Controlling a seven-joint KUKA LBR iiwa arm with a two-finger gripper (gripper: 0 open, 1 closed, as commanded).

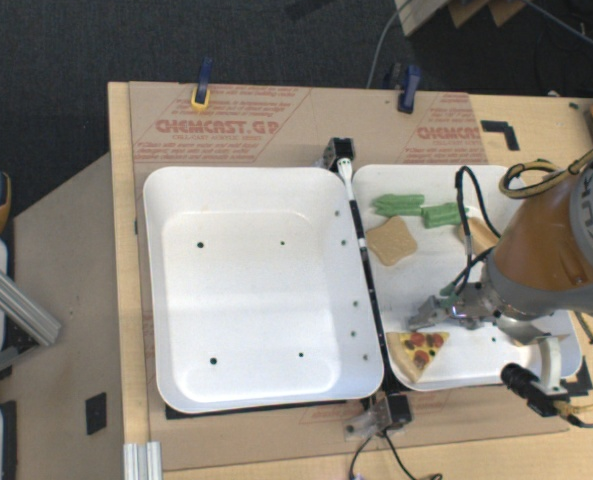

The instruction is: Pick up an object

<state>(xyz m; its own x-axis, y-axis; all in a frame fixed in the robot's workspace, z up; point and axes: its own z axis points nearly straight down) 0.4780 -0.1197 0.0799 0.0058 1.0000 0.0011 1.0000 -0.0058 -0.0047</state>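
Nearest, a pizza slice [420, 350] lay in the right bin's [476, 376] front left corner. Just above it the gripper [431, 313] hung low; finger state could not be told, nothing seen held. Beyond lay a tan bread slice [391, 240], then two green pieces [416, 208] by the far wall. Judgement: centre over the slice, descend squarely, keep off the bin wall. The left bin [166, 268] sat alongside.

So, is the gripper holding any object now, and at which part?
Cannot be told: the gripper hangs just above the pizza slice in the right bin, fingertips too unclear.
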